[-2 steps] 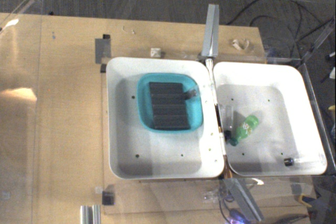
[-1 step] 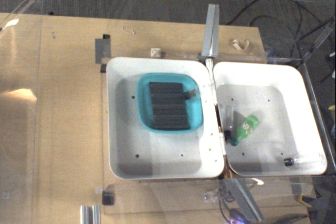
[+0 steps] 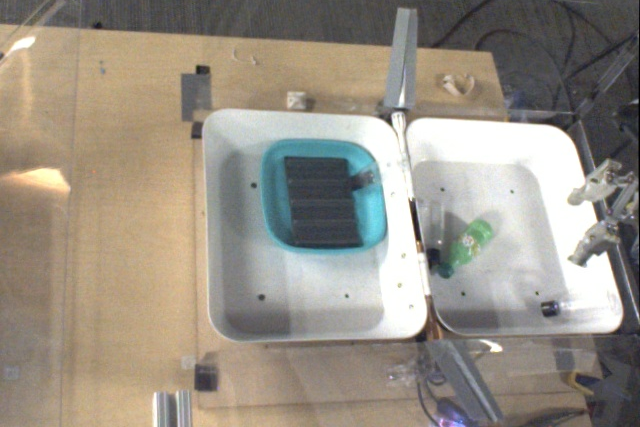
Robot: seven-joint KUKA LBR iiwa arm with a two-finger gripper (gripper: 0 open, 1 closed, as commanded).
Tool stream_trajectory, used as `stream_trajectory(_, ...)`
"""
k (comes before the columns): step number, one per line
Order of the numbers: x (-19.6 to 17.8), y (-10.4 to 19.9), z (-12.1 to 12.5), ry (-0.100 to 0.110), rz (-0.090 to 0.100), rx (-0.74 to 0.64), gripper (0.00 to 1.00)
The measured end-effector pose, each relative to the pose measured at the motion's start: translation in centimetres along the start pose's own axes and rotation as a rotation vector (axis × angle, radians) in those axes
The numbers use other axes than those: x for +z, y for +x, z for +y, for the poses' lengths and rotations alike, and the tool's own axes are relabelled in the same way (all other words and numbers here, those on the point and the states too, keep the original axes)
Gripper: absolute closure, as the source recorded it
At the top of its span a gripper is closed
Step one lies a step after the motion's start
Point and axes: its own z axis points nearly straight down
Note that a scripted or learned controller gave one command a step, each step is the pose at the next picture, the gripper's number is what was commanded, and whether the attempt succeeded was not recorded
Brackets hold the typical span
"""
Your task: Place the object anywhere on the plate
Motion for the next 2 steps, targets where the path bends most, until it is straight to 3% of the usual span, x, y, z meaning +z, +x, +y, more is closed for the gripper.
stream_trajectory(1,-15.43,-0.08,0.01,0.0,-0.004,0.016,0.0)
stream_trajectory(2,-15.81,-0.07,-0.05,0.0,-0.002,0.141,0.0)
